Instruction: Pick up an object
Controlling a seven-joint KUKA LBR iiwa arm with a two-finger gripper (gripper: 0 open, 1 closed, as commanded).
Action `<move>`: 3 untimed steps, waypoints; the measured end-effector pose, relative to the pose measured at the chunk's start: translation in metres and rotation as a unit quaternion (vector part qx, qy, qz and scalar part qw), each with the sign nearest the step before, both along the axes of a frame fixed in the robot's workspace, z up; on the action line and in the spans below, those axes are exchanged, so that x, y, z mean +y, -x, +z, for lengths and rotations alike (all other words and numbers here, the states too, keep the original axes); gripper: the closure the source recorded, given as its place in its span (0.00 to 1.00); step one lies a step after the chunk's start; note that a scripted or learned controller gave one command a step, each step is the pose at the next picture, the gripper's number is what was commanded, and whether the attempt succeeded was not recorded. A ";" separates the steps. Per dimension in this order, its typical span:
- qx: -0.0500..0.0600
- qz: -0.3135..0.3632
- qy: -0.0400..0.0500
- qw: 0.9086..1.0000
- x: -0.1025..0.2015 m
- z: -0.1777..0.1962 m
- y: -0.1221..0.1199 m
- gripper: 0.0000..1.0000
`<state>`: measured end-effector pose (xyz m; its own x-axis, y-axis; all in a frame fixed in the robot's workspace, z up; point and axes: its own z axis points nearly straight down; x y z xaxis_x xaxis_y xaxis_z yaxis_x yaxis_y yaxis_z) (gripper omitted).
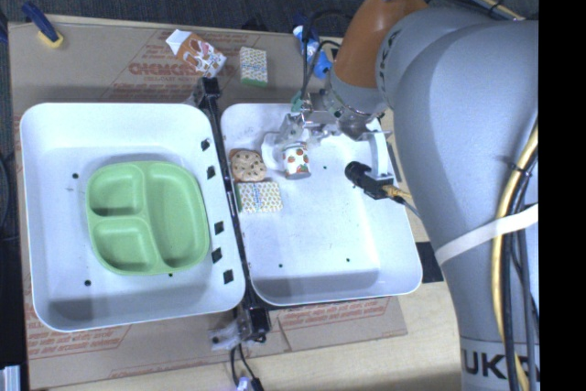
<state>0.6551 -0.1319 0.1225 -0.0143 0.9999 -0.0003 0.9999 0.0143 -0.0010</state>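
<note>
The big grey arm (pixel 458 160) comes in from the right and fills that side of the right bin (pixel 311 279), its thick body hanging over the bin's right rim. Above the wrist sits the orange band (pixel 366 32), up past the bin's far right corner. From there the wrist bends down and leftward into the bin's far end. The gripper (pixel 298 131) hangs low over the far part of the bin floor, pointing down, its metal parts bunched close together. How its jaws stand is too cluttered to make out from here.
</note>
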 end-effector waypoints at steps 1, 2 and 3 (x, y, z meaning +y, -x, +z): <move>-0.002 -0.003 -0.001 1.000 0.091 0.071 0.014 1.00; 0.001 -0.005 -0.001 1.000 0.099 0.113 0.096 1.00; 0.001 -0.003 0.000 1.000 0.146 0.116 0.130 1.00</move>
